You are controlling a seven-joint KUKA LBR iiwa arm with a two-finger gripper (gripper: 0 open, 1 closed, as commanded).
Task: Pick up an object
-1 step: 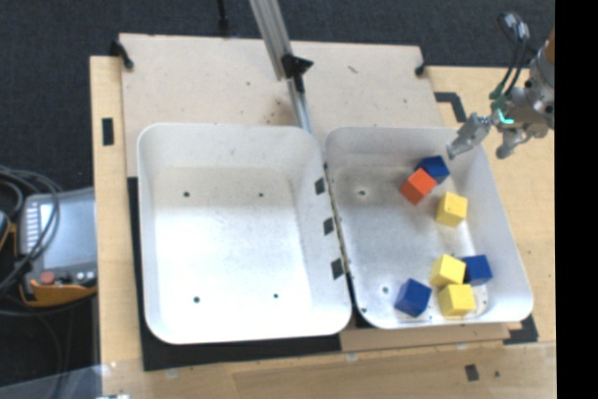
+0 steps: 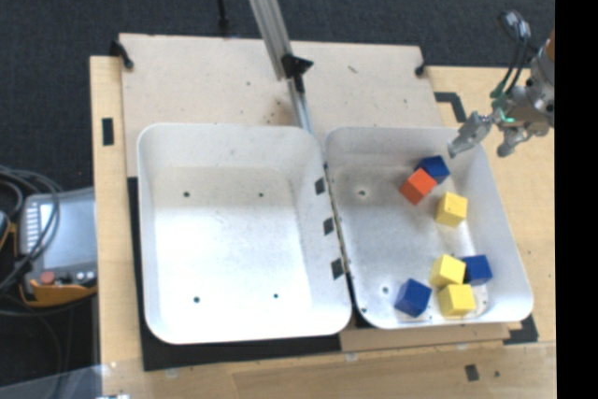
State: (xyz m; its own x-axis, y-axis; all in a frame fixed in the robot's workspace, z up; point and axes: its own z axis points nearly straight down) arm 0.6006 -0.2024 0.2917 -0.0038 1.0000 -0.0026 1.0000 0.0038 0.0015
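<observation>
The right bin (image 2: 374, 201) holds several small cubes. A blue cube (image 2: 433, 169) touches an orange-red cube (image 2: 419, 186) near the far right corner, and a yellow cube (image 2: 451, 208) lies just in front of them. At the near right sit a yellow cube (image 2: 448, 270), a blue cube (image 2: 477, 268), another blue cube (image 2: 412, 296) and another yellow cube (image 2: 458, 299). My gripper (image 2: 488, 140) hovers over the bin's far right rim, just right of and beyond the blue and orange-red pair. Its fingers (image 2: 464, 137) are spread open with nothing between them.
The left bin (image 2: 234, 229) stands beside the right one. A slanted metal pole (image 2: 266, 5) rises behind the bins' shared edge. A grey device with cables (image 2: 47, 238) sits off the bench at the left.
</observation>
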